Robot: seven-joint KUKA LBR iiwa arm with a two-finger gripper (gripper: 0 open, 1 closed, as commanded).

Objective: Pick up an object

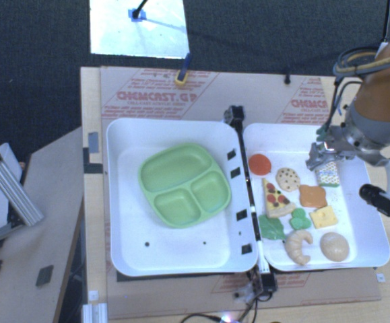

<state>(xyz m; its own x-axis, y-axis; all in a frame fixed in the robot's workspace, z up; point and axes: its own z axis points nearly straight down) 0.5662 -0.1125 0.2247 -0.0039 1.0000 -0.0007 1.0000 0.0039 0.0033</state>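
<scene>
The hand (327, 155) hovers over a patterned item (329, 174) in the right bin (376, 244); its grip cannot be told.

Pale green divided plate (184, 185) in white left bin (124, 247); red disc (260, 163), brown-speckled cookie (287, 178), yellow cheese (324, 217).

We record a single arm (383, 93) with a broad orange band on its rounded upper body and a grey, smoothly curved casing below it. We see dark cables, one of them yellowish, looping across the top of the orange section. Below the grey casing we find a metallic silver wrist block with angular edges, carrying the gripper (321, 160). We also see a black, rod-shaped part with a rounded end projecting at the lower right.
</scene>
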